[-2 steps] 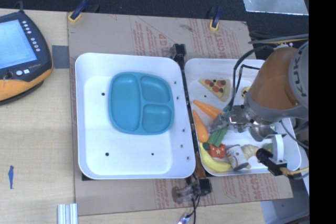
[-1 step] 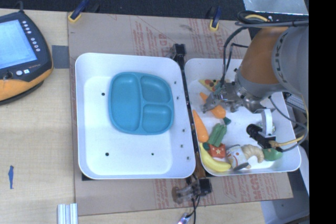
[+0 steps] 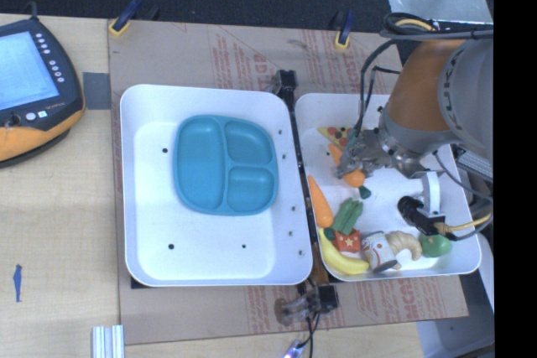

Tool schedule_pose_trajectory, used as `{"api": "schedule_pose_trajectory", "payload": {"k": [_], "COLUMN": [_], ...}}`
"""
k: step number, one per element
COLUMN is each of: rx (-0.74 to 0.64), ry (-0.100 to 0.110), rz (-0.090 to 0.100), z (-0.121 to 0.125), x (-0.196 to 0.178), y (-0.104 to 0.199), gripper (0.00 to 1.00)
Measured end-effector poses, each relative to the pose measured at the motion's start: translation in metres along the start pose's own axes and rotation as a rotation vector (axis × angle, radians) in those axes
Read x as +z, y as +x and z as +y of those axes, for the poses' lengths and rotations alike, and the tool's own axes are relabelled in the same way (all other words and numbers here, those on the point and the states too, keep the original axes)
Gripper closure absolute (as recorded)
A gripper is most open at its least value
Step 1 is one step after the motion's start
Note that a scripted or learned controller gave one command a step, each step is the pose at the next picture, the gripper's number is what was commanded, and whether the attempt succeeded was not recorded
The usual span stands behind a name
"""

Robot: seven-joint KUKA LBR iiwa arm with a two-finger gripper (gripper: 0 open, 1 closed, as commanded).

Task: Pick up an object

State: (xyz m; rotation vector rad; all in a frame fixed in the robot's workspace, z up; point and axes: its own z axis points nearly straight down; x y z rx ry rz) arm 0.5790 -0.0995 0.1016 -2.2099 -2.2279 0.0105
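Orange bit [image 3: 355, 178], some small toy-food piece, is what the gripper [image 3: 354, 163] looks to be going for. It sits in the right bin [image 3: 312, 109], up in the far-left part, and the gripper is right on top of it, so from where I'm standing the orange peeks out just below the fingertips, touching or near enough. Can't honestly tell if the gripper is apart or pinched together, too dark and cluttered down there, and I wouldn't say it's holding anything.

The thing that matters for the next move: the piece lies straight under the hand, slightly toward the near side, so it's basically a vertical job, no sideways reach. It's too small and blobby to call a long axis.

Rest of the pile is well toward the near end: carrot [image 3: 320, 201] along the left wall, green veg [image 3: 348, 215], banana [image 3: 340, 258] at the near-left corner, strawberry [image 3: 347, 241] just beside it. More small bits [image 3: 336, 134] sit beyond the hand.

Left bin [image 3: 151, 256] just has the blue plate [image 3: 225, 164].

My guess: close and lift.
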Motion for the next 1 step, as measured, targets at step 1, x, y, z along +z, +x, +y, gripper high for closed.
{"api": "schedule_pose_trajectory", "payload": {"k": [1], "rx": [0.004], "ry": [-0.004], "rz": [0.003], "z": [-0.0539], "x": [-0.1009], "y": [0.0307], "gripper": [1.0]}}
